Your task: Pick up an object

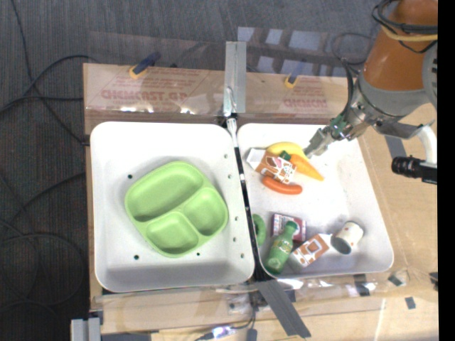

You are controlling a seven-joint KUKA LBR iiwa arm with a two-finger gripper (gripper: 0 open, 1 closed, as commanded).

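Note:
My gripper [318,143] reaches down into the right bin [362,190] from the upper right, its tip just beside the yellow banana [283,150] and the orange carrot-like piece [307,168]. A small printed carton [276,167] and a red sausage [282,186] lie just left of and below the tip. Lower in that bin sit a green bottle [281,245], a dark packet [293,225], a small box [311,250] and a white cup on its side [347,236]. Nothing is seen between the gripper's ends.
The left bin [114,155] holds a green three-compartment plate [178,208]. A metal divider [233,91] runs between the bins at the back. Cardboard backs both bins. A black part [411,166] juts out at the right.

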